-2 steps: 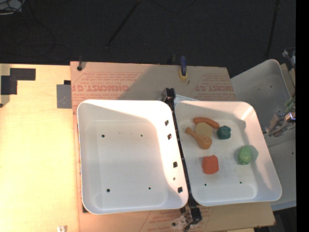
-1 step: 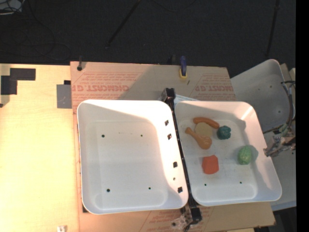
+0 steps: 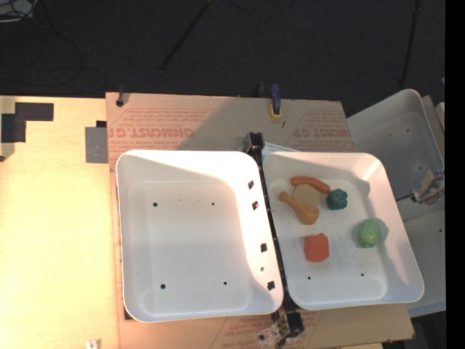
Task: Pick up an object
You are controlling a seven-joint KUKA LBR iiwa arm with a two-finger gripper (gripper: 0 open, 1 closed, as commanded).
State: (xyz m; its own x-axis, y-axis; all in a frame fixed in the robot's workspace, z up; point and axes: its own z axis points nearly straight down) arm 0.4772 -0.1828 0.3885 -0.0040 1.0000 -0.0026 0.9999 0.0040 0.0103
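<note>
— Could the fingers be called apart or together?
— That could not be told from this view.
— And the thing to lift?
— Any of five. The red block point(image 3: 316, 248) lay apart from the others in the right bin point(image 3: 409, 271), likely the easiest to grasp. The green lump point(image 3: 370, 233) sat near the far wall. The teal piece point(image 3: 336, 199), orange sausage point(image 3: 310, 183) and tan piece point(image 3: 301, 208) crowded together.
— Why that bin?
— It was probably the source; the left bin point(image 3: 138, 267) beside it would receive.
</note>
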